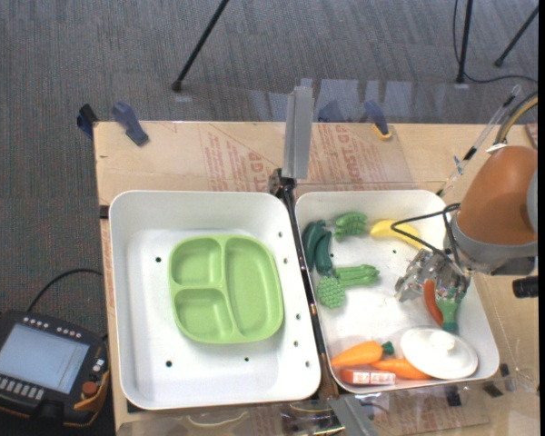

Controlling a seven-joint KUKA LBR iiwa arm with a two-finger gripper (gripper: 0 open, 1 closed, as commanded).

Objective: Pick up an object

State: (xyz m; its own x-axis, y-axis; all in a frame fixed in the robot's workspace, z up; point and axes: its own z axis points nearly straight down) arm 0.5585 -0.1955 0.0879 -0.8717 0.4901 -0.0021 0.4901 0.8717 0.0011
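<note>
The arm (495, 209) comes in from the right side of the surface (209, 153) and bends down into the right bin (395, 198). Its pincer (433, 280) hangs low near the right wall of that bin. I cannot tell if the pincer is spread or pressed together, because it is small and blurry here.

Just beside the pincer, on its right, lies a red and green toy (440, 305). It may touch the pincer, but I cannot be sure.

A white lid (439, 352) sits in the front right corner of the right bin. Two carrots (368, 354) lie next to it along the front wall. A banana (395, 232) is near the back of the bin. Some green toys (331, 257) lie on the left side of that bin, close to the wall between the bins.

The left bin (145, 216) has a green tray (225, 289) with three parts, lying flat in the middle.

A tablet (41, 361) sits on the floor by the front left corner of the surface.
</note>
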